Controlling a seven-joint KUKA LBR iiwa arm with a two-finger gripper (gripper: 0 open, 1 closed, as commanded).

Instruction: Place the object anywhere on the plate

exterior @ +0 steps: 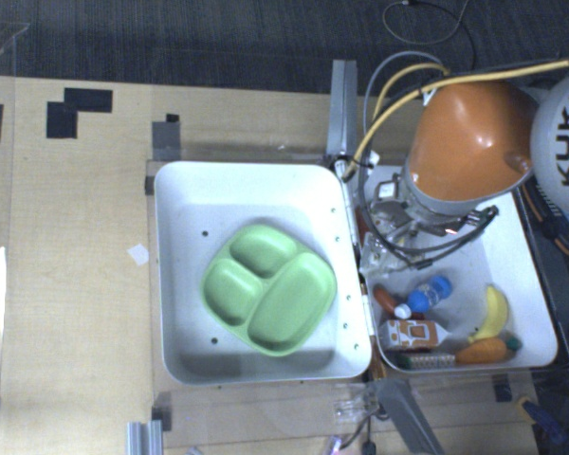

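The arm hangs over the right bin, above a bottle and banana. Its grip state cannot be told. The green plate lies in the left bin.

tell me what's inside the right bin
A banana, a carrot, a blue-capped bottle and a small carton lie in the right bin. The arm covers its upper part.

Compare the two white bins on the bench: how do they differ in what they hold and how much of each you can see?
The left bin holds one green divided plate; the right bin holds several small items, among them a banana and a blue-capped bottle. The left bin lies in full sight; the arm overhangs the right bin. Both are shallow and white.
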